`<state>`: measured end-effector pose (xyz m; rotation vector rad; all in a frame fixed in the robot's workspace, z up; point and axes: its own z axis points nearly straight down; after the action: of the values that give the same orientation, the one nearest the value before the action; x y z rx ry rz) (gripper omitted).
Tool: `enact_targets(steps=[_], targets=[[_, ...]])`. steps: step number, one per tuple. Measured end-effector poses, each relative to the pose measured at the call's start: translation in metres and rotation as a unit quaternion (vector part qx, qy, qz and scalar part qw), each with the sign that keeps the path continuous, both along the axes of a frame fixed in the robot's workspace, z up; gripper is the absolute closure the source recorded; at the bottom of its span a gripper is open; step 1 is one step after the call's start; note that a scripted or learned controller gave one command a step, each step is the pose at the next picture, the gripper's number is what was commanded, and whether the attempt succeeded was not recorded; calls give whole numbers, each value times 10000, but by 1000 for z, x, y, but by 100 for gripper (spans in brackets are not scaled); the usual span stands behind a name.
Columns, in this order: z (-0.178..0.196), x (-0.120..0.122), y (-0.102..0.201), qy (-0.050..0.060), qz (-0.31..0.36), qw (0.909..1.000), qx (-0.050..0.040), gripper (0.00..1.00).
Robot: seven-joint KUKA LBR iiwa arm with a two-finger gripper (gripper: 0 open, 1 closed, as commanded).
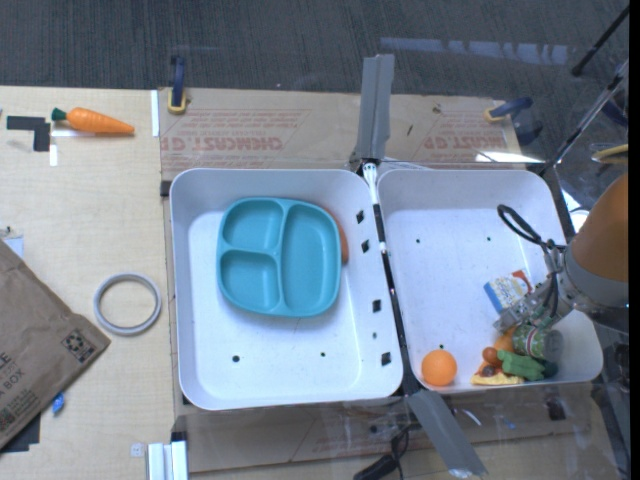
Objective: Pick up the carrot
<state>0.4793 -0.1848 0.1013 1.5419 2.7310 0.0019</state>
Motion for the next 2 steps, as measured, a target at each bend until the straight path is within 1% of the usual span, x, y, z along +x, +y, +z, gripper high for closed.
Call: enact_targets(steps=[1, 2], targets=[[-10, 9, 58, 28, -1988, 9800, 12, 100], [-2, 10, 58, 29, -1981, 9802, 9, 100]])
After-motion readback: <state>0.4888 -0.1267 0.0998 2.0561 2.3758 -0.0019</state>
